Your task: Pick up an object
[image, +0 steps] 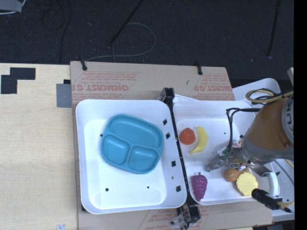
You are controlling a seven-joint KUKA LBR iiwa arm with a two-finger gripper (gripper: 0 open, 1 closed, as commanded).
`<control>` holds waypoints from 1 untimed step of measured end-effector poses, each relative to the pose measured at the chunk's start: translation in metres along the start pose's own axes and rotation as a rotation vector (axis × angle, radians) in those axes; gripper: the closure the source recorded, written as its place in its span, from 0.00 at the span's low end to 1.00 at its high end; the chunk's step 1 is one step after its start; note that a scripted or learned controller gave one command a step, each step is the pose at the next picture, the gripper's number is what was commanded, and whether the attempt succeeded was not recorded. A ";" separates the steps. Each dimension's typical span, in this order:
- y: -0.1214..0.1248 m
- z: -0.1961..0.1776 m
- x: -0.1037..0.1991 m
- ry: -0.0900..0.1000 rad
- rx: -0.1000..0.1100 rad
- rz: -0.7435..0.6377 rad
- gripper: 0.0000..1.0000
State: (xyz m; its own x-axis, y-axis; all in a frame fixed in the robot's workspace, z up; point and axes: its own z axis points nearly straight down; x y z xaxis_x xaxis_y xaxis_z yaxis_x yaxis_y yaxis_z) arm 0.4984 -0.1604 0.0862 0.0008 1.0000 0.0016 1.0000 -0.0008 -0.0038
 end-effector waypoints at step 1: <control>0.001 -0.012 -0.001 0.000 -0.003 0.005 1.00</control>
State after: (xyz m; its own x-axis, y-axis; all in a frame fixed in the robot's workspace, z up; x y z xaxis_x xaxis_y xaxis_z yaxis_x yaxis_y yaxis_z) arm 0.4992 -0.1617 0.0986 0.0060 1.0000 0.0017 1.0000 -0.0060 -0.0013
